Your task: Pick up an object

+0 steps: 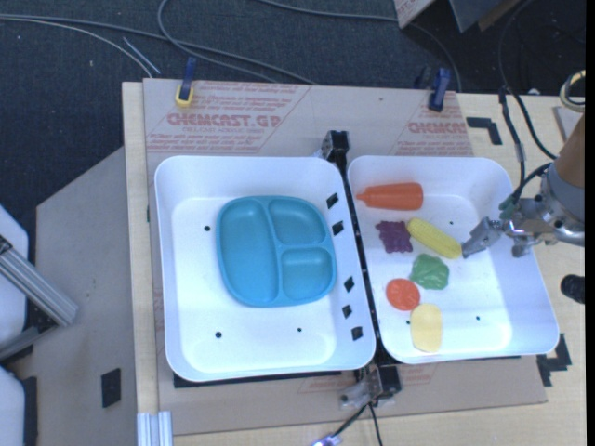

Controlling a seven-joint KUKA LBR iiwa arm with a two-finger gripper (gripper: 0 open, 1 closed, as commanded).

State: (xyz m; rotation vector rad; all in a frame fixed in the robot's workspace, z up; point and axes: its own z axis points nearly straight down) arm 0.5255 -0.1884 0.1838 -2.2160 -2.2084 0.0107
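Note:
Several toy foods lie in the right bin: an orange carrot, a purple grape bunch, a yellow corn cob, a green vegetable, a red tomato and a pale yellow piece. My gripper hangs over the right side of this bin, just right of the corn cob's end. It is open, and only white bin floor shows between its fingers. The left fingertip is close to the corn cob; whether they touch I cannot tell.
The left bin holds a blue divided plate. Black clips run along the divider between the bins. Cables hang at the upper right, and the arm's wrist enters over the bench's right edge.

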